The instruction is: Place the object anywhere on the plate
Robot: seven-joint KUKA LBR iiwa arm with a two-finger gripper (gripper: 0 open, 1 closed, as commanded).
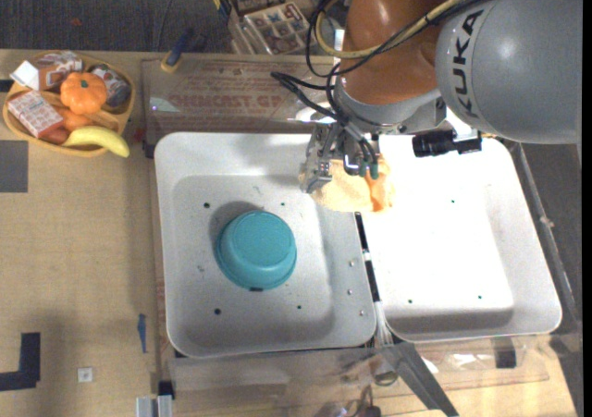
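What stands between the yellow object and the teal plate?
Nothing visible. The yellow object lies under the gripper at the seam of the two bins; only bare floor of the left bin separates it from the teal plate.

The plate (257, 250) was teal, the two bins (277, 323) white. The arm (518, 55) was grey with an orange band (393, 36). The bench (74, 258) was tan.

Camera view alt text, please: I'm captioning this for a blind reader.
A grey KUKA arm reaches in from the right, its gripper low over a pale yellow plate at the seam of two white bins. A teal bowl sits upside down in the left bin.
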